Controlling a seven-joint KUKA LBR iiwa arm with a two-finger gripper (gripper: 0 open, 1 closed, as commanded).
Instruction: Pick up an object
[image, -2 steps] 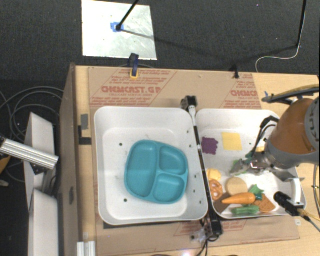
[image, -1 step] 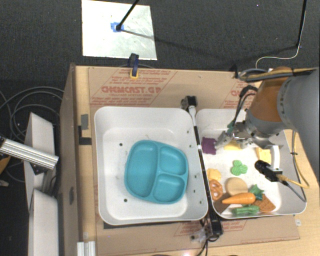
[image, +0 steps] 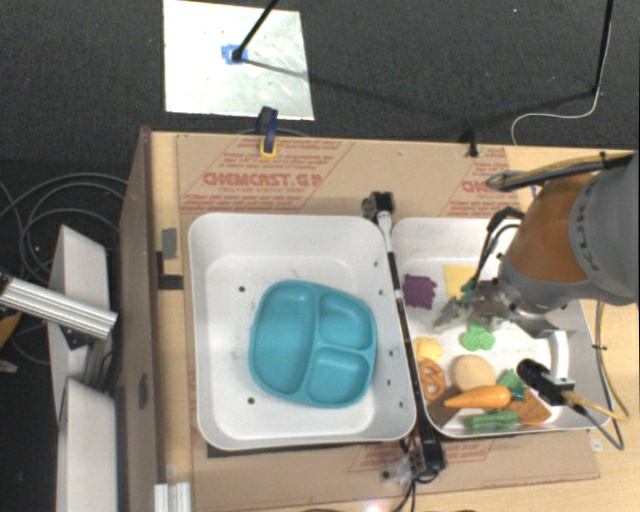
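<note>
Gripper (image: 468, 308) hovered low in right bin (image: 425, 236), fingers spread, gripping nothing, green toy (image: 477, 339) just below, purple piece (image: 419, 291) left.

Divided plate (image: 312, 345) in left bin (image: 215, 330); toy food (image: 470, 380) in right bin (image: 425, 240).

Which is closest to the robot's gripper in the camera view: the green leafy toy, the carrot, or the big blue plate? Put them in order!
From the gripper, over the right bin:
1. Green leafy toy, right beside the gripper.
2. Carrot, lower down near the right bin's front edge.
3. Blue divided plate, farthest, over in the left bin.
</note>
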